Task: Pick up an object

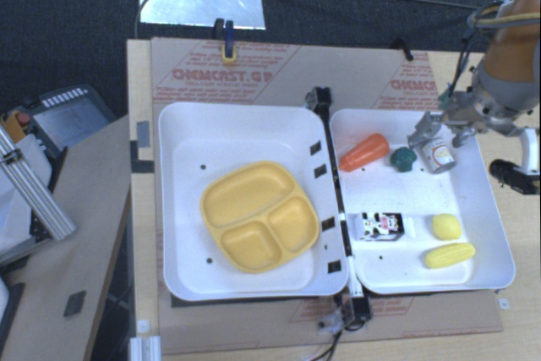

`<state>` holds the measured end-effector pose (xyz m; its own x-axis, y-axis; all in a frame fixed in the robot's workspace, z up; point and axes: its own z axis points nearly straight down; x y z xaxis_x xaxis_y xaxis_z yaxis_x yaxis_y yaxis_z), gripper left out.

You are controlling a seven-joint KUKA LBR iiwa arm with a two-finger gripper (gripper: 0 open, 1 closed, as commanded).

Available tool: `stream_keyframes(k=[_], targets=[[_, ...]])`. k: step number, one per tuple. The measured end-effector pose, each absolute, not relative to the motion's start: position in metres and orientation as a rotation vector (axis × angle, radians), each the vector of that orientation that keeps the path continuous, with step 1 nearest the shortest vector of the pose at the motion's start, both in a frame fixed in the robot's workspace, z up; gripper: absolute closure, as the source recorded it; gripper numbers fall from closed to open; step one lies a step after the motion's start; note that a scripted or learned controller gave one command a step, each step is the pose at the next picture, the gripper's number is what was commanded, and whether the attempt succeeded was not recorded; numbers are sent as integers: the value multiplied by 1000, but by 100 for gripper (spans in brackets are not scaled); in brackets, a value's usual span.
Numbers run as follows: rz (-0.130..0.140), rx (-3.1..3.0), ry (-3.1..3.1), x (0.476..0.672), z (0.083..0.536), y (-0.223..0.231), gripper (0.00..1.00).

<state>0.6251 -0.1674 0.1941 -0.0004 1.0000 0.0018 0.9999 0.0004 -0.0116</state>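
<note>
The gripper (437, 141) hangs low over the far end of the right bin (473, 279), at a small can (439, 155) just beyond a green toy (402, 158) and carrot (364, 152). Whether the claw is clenched on the can I cannot tell. This looks like the grasp step; next comes a firm closing, then a lift.

A yellow divided tray (258, 216) lies in the white left bin (182, 131). In the white right bin (490, 207), an orange carrot (363, 153) lies at nine o'clock from a dark-green piece (402, 158); a black-and-white patterned card (382, 225) lies at nine o'clock from a yellow lemon (446, 226), with yellow corn (449, 255) at its six.
</note>
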Motion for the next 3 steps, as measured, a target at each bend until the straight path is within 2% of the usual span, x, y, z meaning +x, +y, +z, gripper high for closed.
stream_keyframes(k=[1, 2, 3], targets=[[-1, -2219, -2226, 628, 203, -167, 0], [1, -2220, -2223, 620, 154, -172, 0], [1, -2216, -2227, 621, 112, -168, 0]])
